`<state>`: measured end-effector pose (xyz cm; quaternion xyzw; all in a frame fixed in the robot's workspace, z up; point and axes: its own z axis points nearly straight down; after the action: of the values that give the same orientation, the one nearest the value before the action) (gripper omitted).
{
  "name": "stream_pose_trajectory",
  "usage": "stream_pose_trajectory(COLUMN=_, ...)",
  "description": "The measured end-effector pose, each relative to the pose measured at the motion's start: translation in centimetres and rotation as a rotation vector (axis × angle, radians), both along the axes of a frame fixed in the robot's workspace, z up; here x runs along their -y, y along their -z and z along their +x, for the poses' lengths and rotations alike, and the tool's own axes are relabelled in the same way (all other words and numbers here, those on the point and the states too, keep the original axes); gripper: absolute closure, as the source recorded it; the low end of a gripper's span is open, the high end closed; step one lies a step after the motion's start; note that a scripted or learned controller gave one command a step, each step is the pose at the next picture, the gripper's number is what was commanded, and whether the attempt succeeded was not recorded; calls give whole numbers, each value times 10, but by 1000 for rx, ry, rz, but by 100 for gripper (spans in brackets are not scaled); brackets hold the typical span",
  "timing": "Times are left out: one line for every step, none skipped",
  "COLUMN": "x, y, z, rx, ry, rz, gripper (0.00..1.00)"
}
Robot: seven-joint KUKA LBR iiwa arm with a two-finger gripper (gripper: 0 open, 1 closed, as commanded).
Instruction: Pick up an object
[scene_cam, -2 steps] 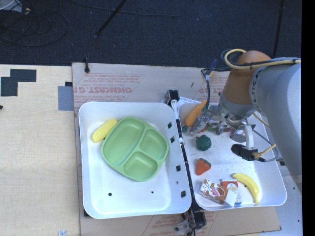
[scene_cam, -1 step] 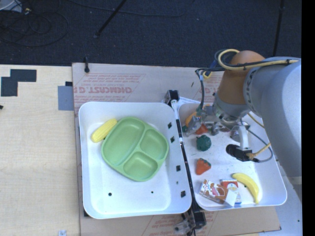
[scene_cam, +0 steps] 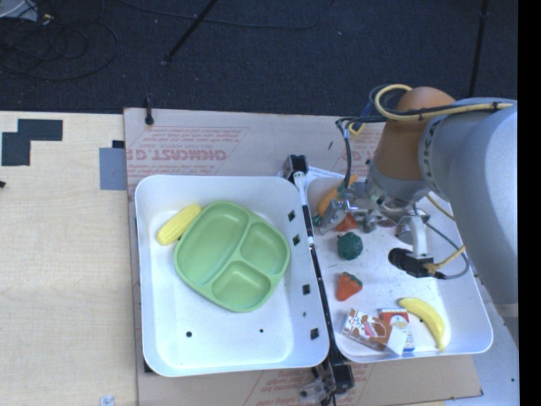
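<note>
The right bin [scene_cam: 473,332] holds several toy foods. A dark green round piece [scene_cam: 349,245] lies near its middle and a red strawberry [scene_cam: 348,286] sits just below it. A yellow banana [scene_cam: 425,319] and a small red and white carton [scene_cam: 378,329] lie along the front. My gripper [scene_cam: 353,216] hangs low in the back left part of this bin, right over a red-orange piece [scene_cam: 345,223] and next to an orange piece [scene_cam: 325,202] by the dividing wall. The wrist hides much of what lies under it.
The left bin [scene_cam: 169,345] holds a green divided plate [scene_cam: 232,256] and a yellow corn cob [scene_cam: 177,224] at its upper left. A black part with cables [scene_cam: 412,263] hangs off the wrist over the right bin. The grey arm [scene_cam: 473,193] covers that bin's back right.
</note>
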<state>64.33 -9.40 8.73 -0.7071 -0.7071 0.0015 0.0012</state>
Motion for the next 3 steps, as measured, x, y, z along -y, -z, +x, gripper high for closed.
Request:
stream_pose_trajectory(x=7, y=0, z=0, rx=1, ry=0, rz=0, gripper=0)
stream_pose_trajectory(x=7, y=0, z=0, rx=1, ry=-1, rz=0, gripper=0)
stream_pose_trajectory(x=-13, y=0, z=0, rx=0, ry=-1, rz=1, gripper=0)
